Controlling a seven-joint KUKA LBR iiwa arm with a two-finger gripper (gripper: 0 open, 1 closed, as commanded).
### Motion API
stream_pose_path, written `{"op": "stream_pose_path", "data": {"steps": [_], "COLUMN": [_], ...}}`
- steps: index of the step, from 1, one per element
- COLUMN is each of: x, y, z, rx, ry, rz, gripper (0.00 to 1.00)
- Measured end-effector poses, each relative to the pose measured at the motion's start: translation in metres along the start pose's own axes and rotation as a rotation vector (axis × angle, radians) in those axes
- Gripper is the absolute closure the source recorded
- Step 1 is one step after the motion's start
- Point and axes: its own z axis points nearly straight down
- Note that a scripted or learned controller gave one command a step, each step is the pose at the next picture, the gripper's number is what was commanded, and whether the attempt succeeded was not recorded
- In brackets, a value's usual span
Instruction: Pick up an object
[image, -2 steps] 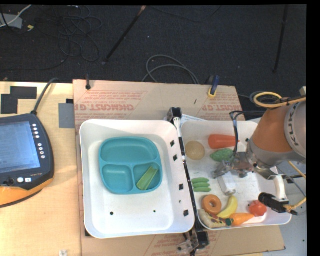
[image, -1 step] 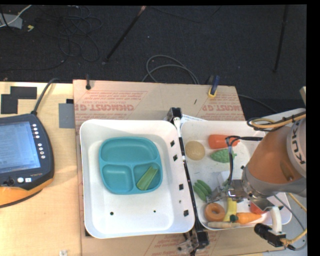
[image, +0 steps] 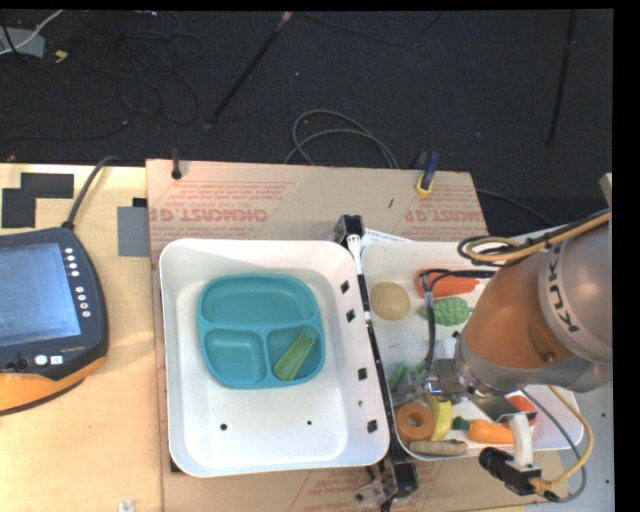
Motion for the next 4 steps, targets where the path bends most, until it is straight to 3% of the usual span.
{"op": "stream_pose_path", "data": {"steps": [1, 2, 3, 4], "x": [-0.019, -0.019, -0.02, -0.05], "y": [0.065, 0.062, 0.062, 0.166], "z": [0.0, -0.01, -0.01, -0.001], "rx": [-0.004, 0.003, 0.003, -0.008], "ry": [-0.002, 0.0, 0.0, -0.003], "rz": [0.0, 0.005, 0.006, -0.003], "gripper": [0.0, 1.0, 0.0, 0.0]}}
